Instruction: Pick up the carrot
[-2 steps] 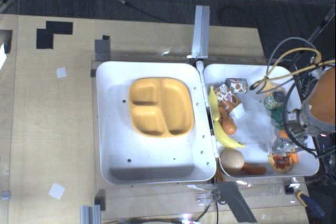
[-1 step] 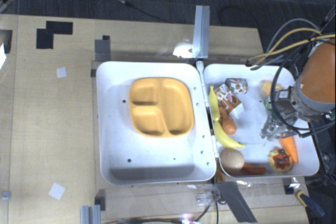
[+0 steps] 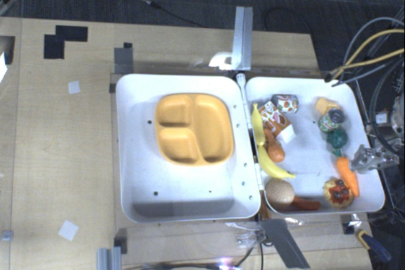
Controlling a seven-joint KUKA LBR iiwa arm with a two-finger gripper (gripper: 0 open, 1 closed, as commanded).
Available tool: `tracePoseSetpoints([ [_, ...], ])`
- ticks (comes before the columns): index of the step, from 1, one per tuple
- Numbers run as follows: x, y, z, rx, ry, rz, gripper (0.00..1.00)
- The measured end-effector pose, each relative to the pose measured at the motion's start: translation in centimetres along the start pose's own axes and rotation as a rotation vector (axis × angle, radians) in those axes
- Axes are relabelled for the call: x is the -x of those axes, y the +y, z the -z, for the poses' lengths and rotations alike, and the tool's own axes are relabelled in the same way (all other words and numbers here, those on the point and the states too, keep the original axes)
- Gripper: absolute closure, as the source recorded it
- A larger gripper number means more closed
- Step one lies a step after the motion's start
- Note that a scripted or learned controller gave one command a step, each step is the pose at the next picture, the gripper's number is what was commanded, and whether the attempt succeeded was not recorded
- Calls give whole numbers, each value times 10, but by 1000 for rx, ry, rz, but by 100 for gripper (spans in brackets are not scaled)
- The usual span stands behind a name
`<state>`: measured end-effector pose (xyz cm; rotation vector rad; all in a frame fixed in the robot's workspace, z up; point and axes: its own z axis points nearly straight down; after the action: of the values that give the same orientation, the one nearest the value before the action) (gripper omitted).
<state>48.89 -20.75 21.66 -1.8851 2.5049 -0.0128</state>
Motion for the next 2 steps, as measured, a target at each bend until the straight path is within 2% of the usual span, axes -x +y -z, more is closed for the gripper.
tracePoseSetpoints([
  [1,68,19,-6,5,-4,52,100],
  [2,0,3,-101,8,-2,118,100],
])
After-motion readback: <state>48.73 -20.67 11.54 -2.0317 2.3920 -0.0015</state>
